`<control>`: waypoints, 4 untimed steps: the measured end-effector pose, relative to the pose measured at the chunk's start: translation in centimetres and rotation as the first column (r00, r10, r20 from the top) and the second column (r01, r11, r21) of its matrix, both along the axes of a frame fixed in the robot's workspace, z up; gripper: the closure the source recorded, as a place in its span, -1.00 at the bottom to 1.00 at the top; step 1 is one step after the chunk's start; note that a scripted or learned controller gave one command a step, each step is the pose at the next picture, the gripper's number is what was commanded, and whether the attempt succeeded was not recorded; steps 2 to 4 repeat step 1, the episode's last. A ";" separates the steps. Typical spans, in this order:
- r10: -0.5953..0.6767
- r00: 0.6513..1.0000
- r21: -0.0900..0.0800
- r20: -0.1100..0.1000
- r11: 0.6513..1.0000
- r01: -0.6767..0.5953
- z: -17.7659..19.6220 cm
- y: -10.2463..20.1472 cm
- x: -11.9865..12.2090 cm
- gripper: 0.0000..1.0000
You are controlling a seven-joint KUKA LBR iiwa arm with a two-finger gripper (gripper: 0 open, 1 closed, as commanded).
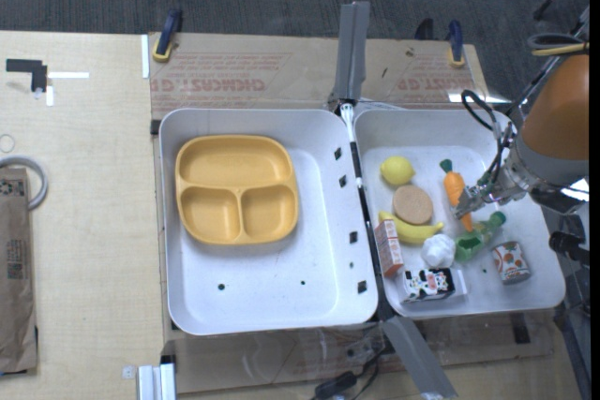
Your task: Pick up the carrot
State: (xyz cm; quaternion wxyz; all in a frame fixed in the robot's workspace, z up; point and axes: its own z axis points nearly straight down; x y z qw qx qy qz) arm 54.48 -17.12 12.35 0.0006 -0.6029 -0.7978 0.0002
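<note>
Milk carton (428, 284) nearest the lens, well below-left of pincer (472, 201). Carrot (454, 186) in right bin (548, 295), touching pincer's left side. Pincer spread or pinching: cannot tell. Likely light, stiff, smooth plastic; best taken across mid-body, below green top.

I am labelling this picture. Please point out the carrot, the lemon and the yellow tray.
carrot (453, 185): camera view, orange body.
lemon (397, 170): camera view, middle of the fruit.
yellow tray (236, 162): camera view, top compartment floor.
</note>
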 end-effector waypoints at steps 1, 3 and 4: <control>-0.201 0.980 -0.002 0.000 0.980 0.201 8.9 0.3 3.6 1.00; -0.201 0.980 -0.002 0.000 0.980 0.201 8.9 0.3 3.6 1.00; -0.201 0.980 -0.002 0.000 0.980 0.201 8.9 0.3 3.6 1.00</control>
